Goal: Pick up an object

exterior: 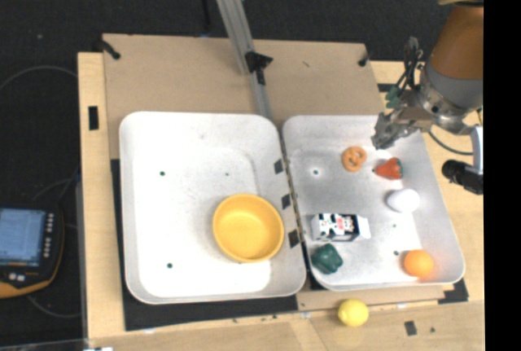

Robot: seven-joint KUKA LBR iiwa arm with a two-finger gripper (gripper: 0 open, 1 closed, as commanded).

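Note:
The right bin [326, 138] holds a small orange ring-shaped toy [353, 159], a red strawberry-like piece [388, 169], a white ball [402, 200], an orange fruit [418, 263], a black-and-white carton [337, 226] and a dark green piece [327, 258]. My gripper [386, 136] hangs over the bin's upper right part, just above and to the right of the ring toy and above the red piece. Nothing shows between its fingers.
A yellow bowl [247, 227] sits in the left bin [179, 170]. A yellow lemon [352, 313] lies on the bench outside the right bin's front edge. A slanted metal pole [236, 24] stands behind the bins. A handheld pendant [26, 247] rests at far left.

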